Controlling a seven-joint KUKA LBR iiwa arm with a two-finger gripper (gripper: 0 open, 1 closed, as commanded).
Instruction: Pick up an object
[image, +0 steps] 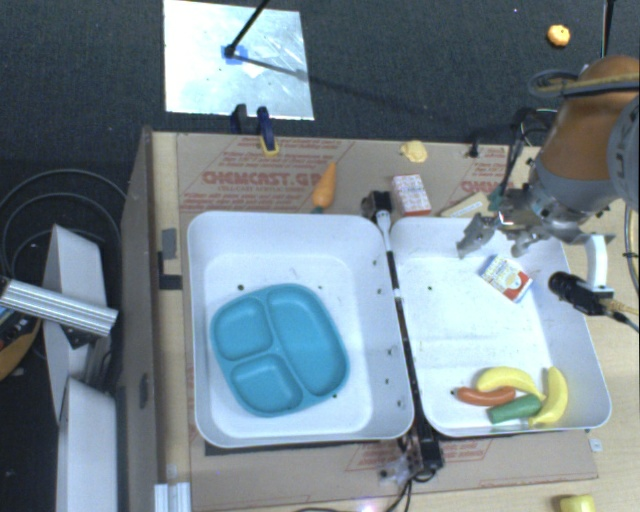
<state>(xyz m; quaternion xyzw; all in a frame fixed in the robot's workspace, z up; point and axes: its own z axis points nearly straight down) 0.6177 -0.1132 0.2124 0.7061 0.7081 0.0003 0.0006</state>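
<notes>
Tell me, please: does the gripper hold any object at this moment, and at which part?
Nothing is held. The gripper hangs open above the right bin, with only the bin floor between its fingers; the small carton lies apart.

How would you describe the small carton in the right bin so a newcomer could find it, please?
Start at the right bin. Near its upper right lies a small white carton with a red edge, just below the end effector. The toy fruit sits by the opposite, lower rim.

Grey arm (585, 180), orange band (590, 125)

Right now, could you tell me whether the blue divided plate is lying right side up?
Right side up: the blue divided plate lies flat in the left bin, its three compartments facing upward.
</notes>
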